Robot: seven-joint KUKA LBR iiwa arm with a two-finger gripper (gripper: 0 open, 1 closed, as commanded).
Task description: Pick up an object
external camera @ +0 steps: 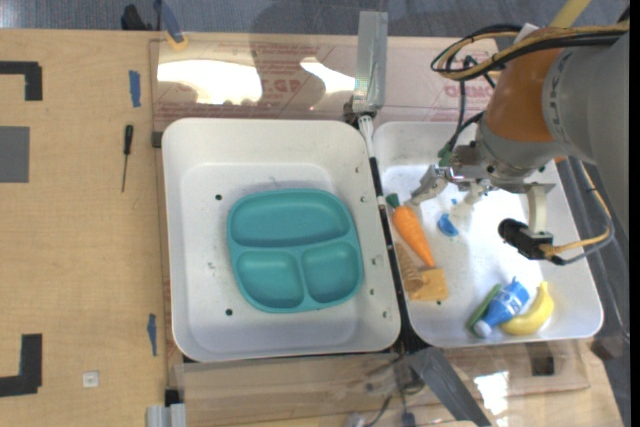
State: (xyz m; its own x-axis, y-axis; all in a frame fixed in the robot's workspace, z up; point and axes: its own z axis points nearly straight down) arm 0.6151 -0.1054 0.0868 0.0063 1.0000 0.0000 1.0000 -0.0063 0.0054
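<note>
Carrot [412, 233], orange and tapered with a green stub at its top, lies lengthwise against the 9 o'clock wall of the right bin [585, 320], its thick end pointing toward 5 o'clock. At that end, touching or very nearly touching it, sits a tan chunk [428, 286] with a rough, crumbly look, at about 7 o'clock in the bin. A small blue piece [448, 226] lies just beside the carrot on its 3 o'clock side, near the bin's middle. Down at 5 o'clock, a yellow banana [532, 311] curves along the bin's corner, and a blue tube [500, 306] with a green end rests against it, slanting toward 7 o'clock. The arm [560, 105] comes in from 3 o'clock, its grey body broad at the frame's edge and its orange band [520, 95] sitting above the wrist, with black and yellow cables looping round it. From the wrist it bends down into the bin's 12 o'clock half, where the gripper [455, 190] hangs over the white floor, near the carrot's green stub and just at 12 o'clock of the small blue piece. Whether the claw is released or clenched cannot be told from this slant, and nothing can be seen in its grasp. In the left bin [190, 155] lies a teal divided plate [295, 248].
</note>
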